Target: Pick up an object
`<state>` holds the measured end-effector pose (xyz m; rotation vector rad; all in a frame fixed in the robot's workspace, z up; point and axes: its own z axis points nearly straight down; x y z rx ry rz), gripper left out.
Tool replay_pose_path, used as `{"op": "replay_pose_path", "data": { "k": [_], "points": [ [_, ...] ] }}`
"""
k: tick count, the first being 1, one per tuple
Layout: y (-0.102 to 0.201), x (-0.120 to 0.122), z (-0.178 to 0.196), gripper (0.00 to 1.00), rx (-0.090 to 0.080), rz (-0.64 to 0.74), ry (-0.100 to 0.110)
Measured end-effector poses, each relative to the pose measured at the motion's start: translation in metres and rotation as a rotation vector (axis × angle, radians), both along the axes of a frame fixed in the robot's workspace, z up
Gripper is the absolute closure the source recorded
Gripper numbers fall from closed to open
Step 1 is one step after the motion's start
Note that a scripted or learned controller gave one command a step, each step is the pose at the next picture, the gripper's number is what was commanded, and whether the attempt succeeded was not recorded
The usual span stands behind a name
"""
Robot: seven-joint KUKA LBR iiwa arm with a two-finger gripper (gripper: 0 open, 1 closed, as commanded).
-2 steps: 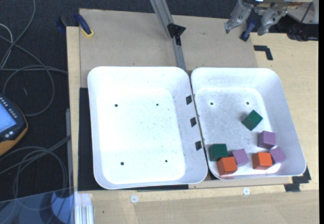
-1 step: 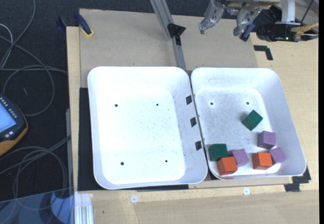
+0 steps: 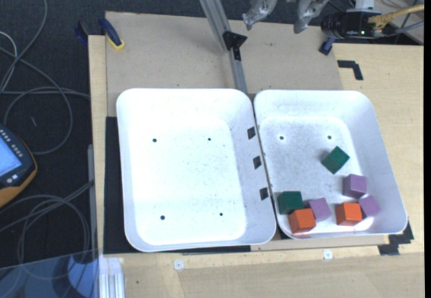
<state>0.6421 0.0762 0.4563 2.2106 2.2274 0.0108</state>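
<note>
Gripper (image 3: 276,15) sits at the top of frame, above the bench's far edge, well apart from both bins. Its two grey fingers (image 3: 256,12) are spread apart with nothing between them.

Left bin (image 3: 128,155): shallow white tray, rounded corners, floor lightly speckled with a few dark dots. Wide flat floor, low sloped walls.

Right bin (image 3: 377,128): same shape, touching the left bin along the shared middle rim, where small dark clips (image 3: 256,162) sit. All blocks are here, crowded toward the near edge:
- green cube (image 3: 335,159), tilted, alone mid-floor, room on every side
- dark green block (image 3: 290,201) near the near-left corner, close to the left wall
- orange cube (image 3: 302,220) just in front of it, against the near wall
- purple block (image 3: 319,208) just beside both of those
- second orange cube (image 3: 348,212) near the near wall
- purple cube (image 3: 355,185) just behind it
- small purple block (image 3: 368,205) just right of it, close to the right wall

Blocks look matte, with crisp edges and flat faces. The far half of the right bin is open floor.

Bench (image 3: 175,54) is pale board, bare behind the bins. A slanted metal post (image 3: 215,13) crosses it down to the bins' junction. Cables (image 3: 27,87) lie on dark carpet at left.
</note>
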Motion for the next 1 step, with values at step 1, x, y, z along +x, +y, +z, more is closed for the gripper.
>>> {"op": "replay_pose_path", "data": {
  "k": [1],
  "points": [
    [-0.0033, 0.0004, 0.0089, 1.00, -0.002, -0.004, 0.001]
  ]
}}
